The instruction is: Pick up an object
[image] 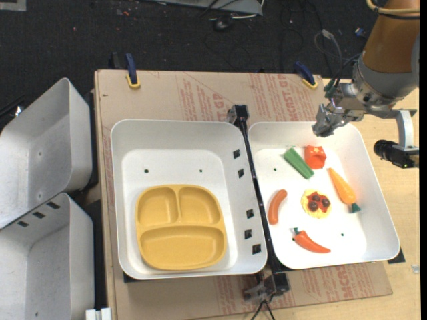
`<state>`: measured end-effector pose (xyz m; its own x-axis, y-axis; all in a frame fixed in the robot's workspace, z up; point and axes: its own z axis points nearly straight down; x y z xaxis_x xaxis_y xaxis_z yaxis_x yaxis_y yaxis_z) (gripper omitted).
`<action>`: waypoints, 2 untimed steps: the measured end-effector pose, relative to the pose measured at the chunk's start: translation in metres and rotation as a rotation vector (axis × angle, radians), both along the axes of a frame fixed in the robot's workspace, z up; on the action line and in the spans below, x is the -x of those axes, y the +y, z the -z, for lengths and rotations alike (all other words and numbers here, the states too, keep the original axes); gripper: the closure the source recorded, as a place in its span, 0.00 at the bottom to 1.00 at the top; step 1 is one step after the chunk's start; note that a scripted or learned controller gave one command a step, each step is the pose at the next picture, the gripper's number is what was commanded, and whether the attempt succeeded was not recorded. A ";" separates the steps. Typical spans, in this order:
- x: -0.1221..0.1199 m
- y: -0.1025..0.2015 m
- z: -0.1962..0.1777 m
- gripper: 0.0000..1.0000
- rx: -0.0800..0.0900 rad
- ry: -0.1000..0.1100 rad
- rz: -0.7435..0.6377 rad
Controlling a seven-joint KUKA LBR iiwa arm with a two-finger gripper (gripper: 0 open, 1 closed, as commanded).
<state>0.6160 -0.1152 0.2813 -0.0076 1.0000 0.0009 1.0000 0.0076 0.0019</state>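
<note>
The right bin (373, 179) holds several toy foods: a green piece (297, 163), a red block (315, 156), an orange carrot (343, 188), a sausage (276, 206), a small round pizza (316, 203) and a red chili pepper (309, 241). My gripper (325, 127) hangs over the bin's far edge, just above and right of the red block and apart from it. Nothing shows between its fingertips.
The left bin (127, 145) holds a yellow divided tray (180, 236). A black divider (248, 179) runs between the two bins. Two more white bins (40, 159) stand off the bench to the left. Blue clamps (132, 72) grip the board's far edge.
</note>
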 end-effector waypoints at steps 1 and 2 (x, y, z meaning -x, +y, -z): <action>-0.007 0.048 0.002 1.00 0.000 0.001 0.001; -0.016 0.098 0.026 1.00 0.000 0.003 0.001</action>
